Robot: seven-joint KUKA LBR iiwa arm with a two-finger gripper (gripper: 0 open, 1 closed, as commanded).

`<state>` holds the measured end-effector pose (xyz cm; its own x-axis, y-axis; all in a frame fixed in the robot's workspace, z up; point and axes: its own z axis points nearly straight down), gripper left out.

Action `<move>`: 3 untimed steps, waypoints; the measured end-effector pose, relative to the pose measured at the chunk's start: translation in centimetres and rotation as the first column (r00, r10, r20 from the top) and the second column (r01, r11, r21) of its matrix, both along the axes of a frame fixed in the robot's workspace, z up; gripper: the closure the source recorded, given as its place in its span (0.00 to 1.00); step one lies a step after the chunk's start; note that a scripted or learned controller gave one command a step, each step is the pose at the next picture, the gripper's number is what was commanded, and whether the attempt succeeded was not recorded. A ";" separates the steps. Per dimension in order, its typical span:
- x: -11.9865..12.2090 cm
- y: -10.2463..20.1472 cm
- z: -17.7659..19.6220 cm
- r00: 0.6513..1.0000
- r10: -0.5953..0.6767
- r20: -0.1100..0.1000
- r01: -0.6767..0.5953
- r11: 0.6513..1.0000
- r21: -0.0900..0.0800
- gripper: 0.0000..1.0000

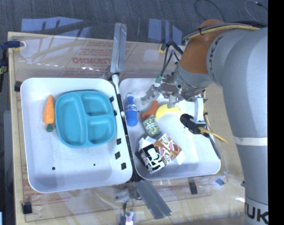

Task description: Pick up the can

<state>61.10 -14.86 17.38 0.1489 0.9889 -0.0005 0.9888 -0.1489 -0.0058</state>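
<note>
Your tool (pixel 172 92) hangs over the right bin (pixel 205 165); I can't tell what it grips. The can (pixel 152 125) lies at its seven o'clock, near, between the blue bottle (pixel 130 110) and the yellow object (pixel 167 110).

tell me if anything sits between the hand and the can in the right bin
Yes. The small green-labelled can lies mid-bin, and the hand hovers up and to its right. Between them lie an orange carrot-shaped toy, touching the can's upper end, and a yellow banana-shaped toy. A blue plastic bottle lies on the can's left.
</note>
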 end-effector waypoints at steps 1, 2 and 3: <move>-2.9 1.6 -6.3 0.999 0.032 0.023 -0.032 0.999 -0.003 0.00; -4.8 2.3 -6.9 0.999 -0.025 0.034 0.025 1.000 -0.004 0.00; -8.4 3.3 -8.0 0.995 -0.098 0.013 0.098 0.995 -0.007 0.00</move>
<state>52.69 -11.57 9.43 0.2455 0.9694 -0.0058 0.9694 -0.2454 0.0079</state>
